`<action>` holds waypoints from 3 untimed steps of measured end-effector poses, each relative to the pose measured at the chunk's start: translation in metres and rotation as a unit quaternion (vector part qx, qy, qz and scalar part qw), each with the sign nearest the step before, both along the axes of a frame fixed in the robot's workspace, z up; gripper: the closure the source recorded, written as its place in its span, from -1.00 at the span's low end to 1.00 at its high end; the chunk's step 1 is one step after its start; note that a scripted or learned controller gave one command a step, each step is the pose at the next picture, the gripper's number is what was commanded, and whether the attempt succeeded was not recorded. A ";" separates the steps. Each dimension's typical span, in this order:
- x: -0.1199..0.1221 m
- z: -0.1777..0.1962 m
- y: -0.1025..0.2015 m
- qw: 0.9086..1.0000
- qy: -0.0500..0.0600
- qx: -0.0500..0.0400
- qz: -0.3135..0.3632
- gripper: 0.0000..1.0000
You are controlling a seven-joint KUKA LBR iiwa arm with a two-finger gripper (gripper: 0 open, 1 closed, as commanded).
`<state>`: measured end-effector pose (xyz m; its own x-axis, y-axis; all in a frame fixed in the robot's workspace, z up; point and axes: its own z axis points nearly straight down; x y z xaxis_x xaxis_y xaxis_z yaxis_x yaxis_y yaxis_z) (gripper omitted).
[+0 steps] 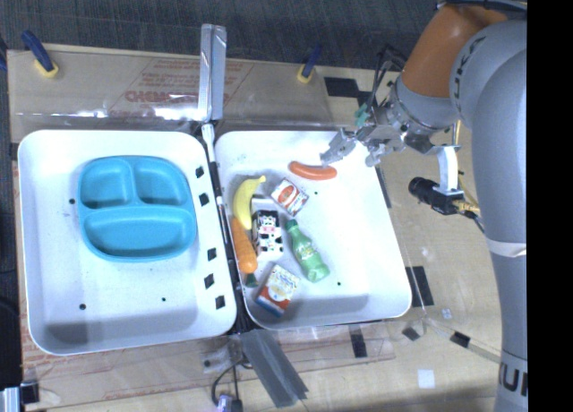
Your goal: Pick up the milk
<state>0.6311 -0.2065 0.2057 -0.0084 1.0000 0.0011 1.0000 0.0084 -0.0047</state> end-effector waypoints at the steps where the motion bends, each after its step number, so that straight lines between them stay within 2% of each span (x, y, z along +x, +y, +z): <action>1: 0.017 -0.086 0.063 1.000 0.000 0.000 -0.016 -1.00; 2: -0.004 -0.114 0.110 1.000 -0.001 -0.001 -0.017 -1.00; 3: -0.003 -0.103 0.109 1.000 -0.001 -0.001 -0.016 1.00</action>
